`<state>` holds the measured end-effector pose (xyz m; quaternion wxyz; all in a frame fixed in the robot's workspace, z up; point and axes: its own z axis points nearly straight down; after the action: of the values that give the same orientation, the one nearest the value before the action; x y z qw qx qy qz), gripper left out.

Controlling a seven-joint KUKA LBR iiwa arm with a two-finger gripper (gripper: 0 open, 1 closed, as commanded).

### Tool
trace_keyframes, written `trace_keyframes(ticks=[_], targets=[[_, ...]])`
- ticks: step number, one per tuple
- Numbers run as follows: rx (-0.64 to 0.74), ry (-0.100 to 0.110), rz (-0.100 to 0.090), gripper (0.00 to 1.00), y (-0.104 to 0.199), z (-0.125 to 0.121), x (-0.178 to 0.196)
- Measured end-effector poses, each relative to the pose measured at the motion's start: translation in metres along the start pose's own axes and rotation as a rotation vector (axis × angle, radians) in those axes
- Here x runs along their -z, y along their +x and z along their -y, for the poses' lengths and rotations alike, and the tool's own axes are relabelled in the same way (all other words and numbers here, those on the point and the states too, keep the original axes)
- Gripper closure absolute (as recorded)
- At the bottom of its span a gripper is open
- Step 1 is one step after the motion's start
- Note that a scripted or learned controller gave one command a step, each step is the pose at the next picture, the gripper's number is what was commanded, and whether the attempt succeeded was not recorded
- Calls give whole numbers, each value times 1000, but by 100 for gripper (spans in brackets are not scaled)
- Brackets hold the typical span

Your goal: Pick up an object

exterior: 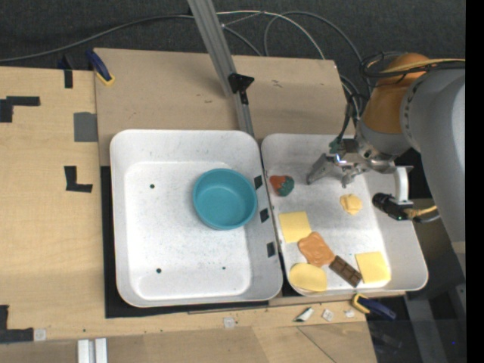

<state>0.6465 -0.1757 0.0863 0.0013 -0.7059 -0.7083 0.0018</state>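
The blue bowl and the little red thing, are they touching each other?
Apart. The camera view shows the blue bowl in the left bin and the little red thing in the right bin, with both bin rims between them.

The left bin [136, 203] and right bin [401, 267] are showing white with fine dark speckling, and the bowl [224, 197] is showing teal. In the right bin, the squares [295, 225] [372, 268], the small lump [350, 203] and the oval [308, 277] are showing pale yellow, the blob [315, 248] orange, the bar [345, 270] dark brown, and the small piece [282, 184] red and green. The arm [442, 138] is showing grey with an orange band [386, 100], and the bench [45, 225] is showing light wood with black tape marks.
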Motion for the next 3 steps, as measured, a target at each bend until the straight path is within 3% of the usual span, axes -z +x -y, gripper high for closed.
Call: trace_keyframes(ticks=[1,3], targets=[[1,-2,1,100,1,-1,12],[-2,-8,0,100,2,-11,109]])
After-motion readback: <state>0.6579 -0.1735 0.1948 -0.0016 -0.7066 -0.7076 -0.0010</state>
